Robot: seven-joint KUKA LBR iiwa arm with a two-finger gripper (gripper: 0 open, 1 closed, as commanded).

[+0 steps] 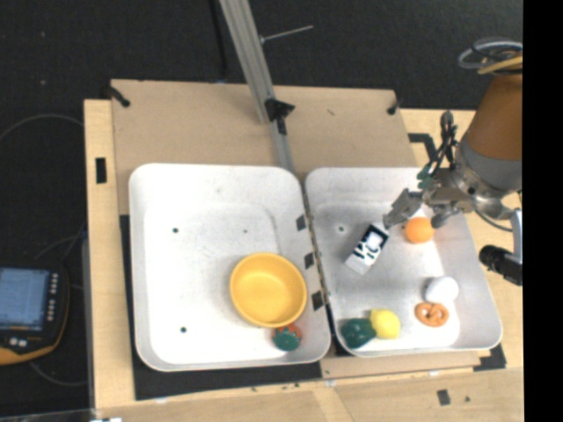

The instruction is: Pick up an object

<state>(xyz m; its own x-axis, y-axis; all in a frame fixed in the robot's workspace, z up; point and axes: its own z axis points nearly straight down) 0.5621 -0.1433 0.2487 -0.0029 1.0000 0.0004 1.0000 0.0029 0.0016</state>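
Both bins [220, 192] are white with tiny dark dots. The bowl [268, 289] is yellow. The ball [419, 229] is orange, and so is the ring [431, 315] (a darker orange). The small box [367, 249] is white and black. One lump [385, 324] is yellow, another [357, 331] green.

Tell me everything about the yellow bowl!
The yellow bowl is round, smooth and looks like plastic. It sits upright with its open side up and nothing shows inside it. It rests in the left bin, near that bin's front right corner and close to the wall between the two bins. A small teal and orange toy lies right against its front rim. The end effector is over in the other bin, well away from it.
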